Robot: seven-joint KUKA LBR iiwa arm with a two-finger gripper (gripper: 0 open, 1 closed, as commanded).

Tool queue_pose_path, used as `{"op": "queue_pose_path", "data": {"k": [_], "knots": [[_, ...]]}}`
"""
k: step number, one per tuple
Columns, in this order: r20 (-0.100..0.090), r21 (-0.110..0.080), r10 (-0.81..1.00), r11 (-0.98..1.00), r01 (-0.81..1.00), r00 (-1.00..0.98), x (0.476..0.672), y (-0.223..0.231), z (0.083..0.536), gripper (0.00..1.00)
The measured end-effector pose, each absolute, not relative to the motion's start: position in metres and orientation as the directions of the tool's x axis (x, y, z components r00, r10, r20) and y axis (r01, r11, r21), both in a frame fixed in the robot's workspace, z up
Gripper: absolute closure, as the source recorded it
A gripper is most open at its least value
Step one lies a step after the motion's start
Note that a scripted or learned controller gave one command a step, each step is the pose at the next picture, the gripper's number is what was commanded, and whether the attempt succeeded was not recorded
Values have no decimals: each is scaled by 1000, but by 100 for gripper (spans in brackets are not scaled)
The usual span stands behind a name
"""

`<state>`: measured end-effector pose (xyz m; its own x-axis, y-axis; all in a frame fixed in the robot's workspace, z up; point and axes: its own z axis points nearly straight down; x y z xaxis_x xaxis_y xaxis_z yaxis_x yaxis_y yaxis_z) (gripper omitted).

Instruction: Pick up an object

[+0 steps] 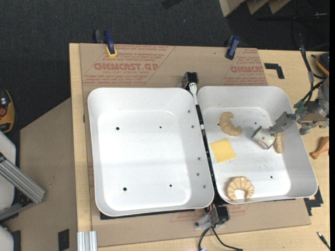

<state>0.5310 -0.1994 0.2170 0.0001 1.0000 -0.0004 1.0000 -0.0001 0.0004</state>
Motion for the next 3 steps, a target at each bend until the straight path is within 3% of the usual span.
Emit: {"op": "queue_pose_path", "data": {"k": [1,2,3], "knots": [[5,-7,1000,6,1000,-6,564,-143,138,0],[-2,13,1000,8,1000,-8,672,-101,170,0],[2,-9,1000,-2,1000,2,636,-113,104,0]]}}
